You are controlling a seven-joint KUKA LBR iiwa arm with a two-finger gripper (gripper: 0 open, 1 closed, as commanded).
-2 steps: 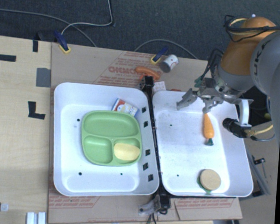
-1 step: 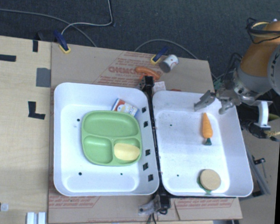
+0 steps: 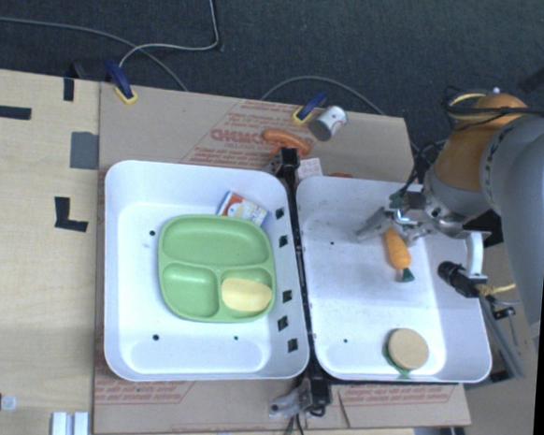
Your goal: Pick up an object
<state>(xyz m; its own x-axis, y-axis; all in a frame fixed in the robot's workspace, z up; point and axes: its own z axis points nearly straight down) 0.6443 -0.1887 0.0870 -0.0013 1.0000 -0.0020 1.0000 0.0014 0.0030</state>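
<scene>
From my remote station I look down on a pale wooden bench with a sheet of brown cardboard [image 3: 167,124] under two shallow, glossy white plastic bins.

The left bin [image 3: 124,247] holds a matte green plastic plate [image 3: 208,254], a rounded rectangle split into compartments. A smooth, pale yellow, lemon-shaped object [image 3: 246,295] sits in its lower right compartment. A small printed carton [image 3: 245,207], white with blue and red, is tucked just behind the plate's far edge.

The right bin [image 3: 358,313] holds a small orange, carrot-shaped toy [image 3: 398,251] with a dark green tip, lying near the far right part of the floor. A flat, round, tan disc like a cookie [image 3: 407,348] rests near the front right corner, with a sliver of green beneath it.

The gripper [image 3: 398,222] hangs over the right bin, its metal fingers right at the carrot's upper end. I cannot tell whether the fingers are spread or closed, or whether they grip the carrot. The grey arm with its orange band [image 3: 474,148] enters from the right.
</scene>
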